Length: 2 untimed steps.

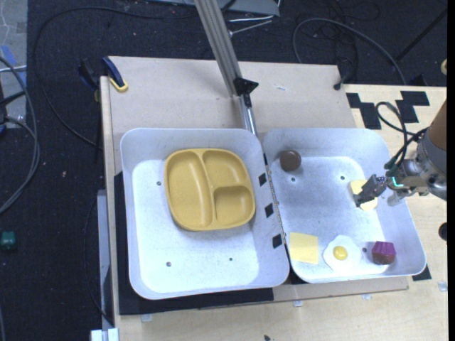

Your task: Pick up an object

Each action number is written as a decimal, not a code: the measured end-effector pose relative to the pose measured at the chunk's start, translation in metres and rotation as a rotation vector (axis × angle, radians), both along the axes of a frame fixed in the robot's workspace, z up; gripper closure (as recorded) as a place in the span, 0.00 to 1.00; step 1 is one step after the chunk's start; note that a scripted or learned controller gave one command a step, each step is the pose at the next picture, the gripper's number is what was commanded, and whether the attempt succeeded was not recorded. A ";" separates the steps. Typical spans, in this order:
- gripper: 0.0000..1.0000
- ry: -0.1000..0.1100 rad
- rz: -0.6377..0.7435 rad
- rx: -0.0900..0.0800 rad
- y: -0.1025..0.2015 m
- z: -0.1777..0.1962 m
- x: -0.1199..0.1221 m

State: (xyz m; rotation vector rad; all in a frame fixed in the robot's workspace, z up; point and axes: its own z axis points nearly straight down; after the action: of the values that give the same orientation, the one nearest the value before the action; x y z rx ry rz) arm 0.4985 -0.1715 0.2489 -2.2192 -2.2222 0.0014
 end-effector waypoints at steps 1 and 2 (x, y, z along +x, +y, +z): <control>0.00 -0.001 0.000 0.000 0.000 0.000 0.000; 0.00 0.004 -0.003 0.001 -0.010 -0.050 0.000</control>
State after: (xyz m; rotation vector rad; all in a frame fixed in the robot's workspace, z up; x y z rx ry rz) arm 0.4988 -0.1812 0.1986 -2.2207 -2.2165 0.0047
